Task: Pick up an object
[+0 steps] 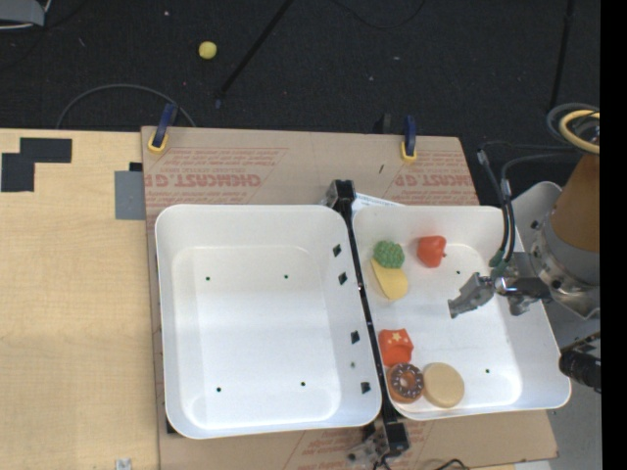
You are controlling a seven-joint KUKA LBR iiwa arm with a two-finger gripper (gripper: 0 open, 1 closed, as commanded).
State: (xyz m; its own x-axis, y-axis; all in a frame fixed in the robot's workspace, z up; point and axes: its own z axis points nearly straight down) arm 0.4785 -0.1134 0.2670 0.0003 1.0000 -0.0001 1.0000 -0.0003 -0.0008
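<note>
The right bin [509,365] holds several small toy foods. A green bumpy piece [389,254] sits at its upper left with a yellow piece [391,282] just below it. A red pepper-like piece [431,250] lies toward the top middle. Lower down are an orange-red block [396,345], a sprinkled donut [405,383] and a tan round cookie [443,385]. My gripper [472,297] hangs over the right bin's middle, right of the yellow piece and below the red piece, its fingers pointing left. Nothing shows between the fingers.
The left bin [186,262] sits beside the right one, with a black divider strip [355,292] between them. Both rest on a cardboard sheet [274,169] clamped at the back. A yellow ball [207,50] lies on the dark floor beyond.
</note>
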